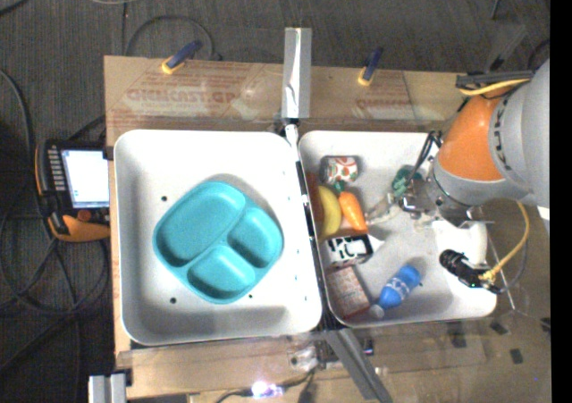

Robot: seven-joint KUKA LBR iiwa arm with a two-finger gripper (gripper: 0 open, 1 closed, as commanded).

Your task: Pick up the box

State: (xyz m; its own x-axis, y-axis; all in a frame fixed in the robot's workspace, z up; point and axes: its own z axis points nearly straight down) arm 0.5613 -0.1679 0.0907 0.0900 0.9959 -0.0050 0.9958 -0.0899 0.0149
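In the right bin point(447, 155), a small black-and-white box point(349, 247) lies near the left wall. A flat brown box point(347, 289) lies just in front of it at the bin's near-left corner. My gripper point(404, 192) hangs over the middle of the right bin, to the right of and beyond both boxes, apart from them. Nothing shows in its grasp.
A yellow banana point(328, 211) and an orange carrot point(352, 211) lie side by side behind the boxes, with a small can point(340, 169) beyond them. A blue bottle point(398, 287) lies right of the brown box. The left bin point(134, 214) holds a teal divided plate point(219, 239).
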